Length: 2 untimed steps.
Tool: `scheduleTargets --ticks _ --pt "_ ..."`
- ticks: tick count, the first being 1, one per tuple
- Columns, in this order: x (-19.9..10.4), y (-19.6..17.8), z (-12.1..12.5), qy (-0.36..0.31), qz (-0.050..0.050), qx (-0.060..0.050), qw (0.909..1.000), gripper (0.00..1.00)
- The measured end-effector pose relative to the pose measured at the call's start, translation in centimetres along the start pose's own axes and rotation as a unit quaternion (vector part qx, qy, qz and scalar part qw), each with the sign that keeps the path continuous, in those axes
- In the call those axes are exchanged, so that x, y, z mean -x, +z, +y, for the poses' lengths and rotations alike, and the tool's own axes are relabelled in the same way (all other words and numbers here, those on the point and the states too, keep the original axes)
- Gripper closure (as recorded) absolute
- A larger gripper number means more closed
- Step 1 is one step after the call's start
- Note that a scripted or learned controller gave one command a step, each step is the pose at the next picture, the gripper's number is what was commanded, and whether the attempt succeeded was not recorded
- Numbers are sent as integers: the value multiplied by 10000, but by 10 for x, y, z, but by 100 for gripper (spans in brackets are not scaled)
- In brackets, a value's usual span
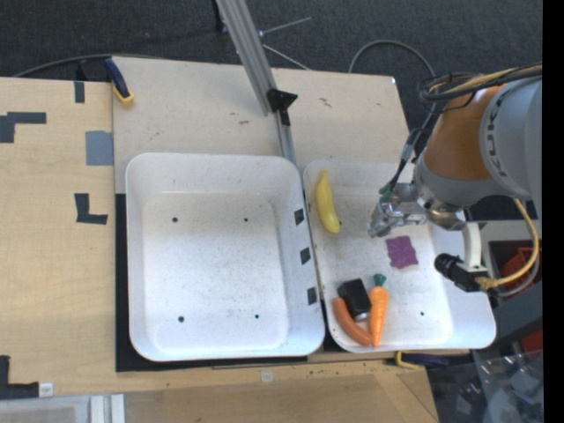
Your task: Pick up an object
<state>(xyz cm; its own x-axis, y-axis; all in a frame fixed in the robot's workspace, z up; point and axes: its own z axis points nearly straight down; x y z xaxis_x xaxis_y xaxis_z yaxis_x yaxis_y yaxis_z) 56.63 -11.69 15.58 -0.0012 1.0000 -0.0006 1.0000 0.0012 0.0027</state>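
Your gripper (385, 221) hangs over the right bin (458, 329), low above its floor, with the grey arm (493, 148) reaching in behind it. From this slant you can't tell how it is set, and nothing shows caught in it.

Closest to the tool is the flat purple piece (402, 252), just beside and a little toward the near edge of the bin. It looks thin, soft and very light, lying flush on the floor, so expect it to be hard to get under; a pinch from above may just slide off.

The banana (327, 203) lies on the tool's far side from the arm, near the wall between the two bins. It reads as a light plastic toy, stiff, smooth and curved. Take it across the middle of its length, where it is thickest, and beware of it rolling out.

Further toward the near edge lie two carrots: one (378, 314) upright in the view, the other (351, 322) curved along the bin's corner, with a small black block (355, 296) touching both. Those are crowded; a grasp there risks bumping neighbours. The carrots taper, so grip nearer the thick end.

The banana looks your easiest pick.
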Motion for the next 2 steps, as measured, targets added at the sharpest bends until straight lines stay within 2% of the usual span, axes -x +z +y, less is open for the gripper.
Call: scheduleTargets --ticks 2 --pt "-6 -87 0 -5 0 5 10000 100"
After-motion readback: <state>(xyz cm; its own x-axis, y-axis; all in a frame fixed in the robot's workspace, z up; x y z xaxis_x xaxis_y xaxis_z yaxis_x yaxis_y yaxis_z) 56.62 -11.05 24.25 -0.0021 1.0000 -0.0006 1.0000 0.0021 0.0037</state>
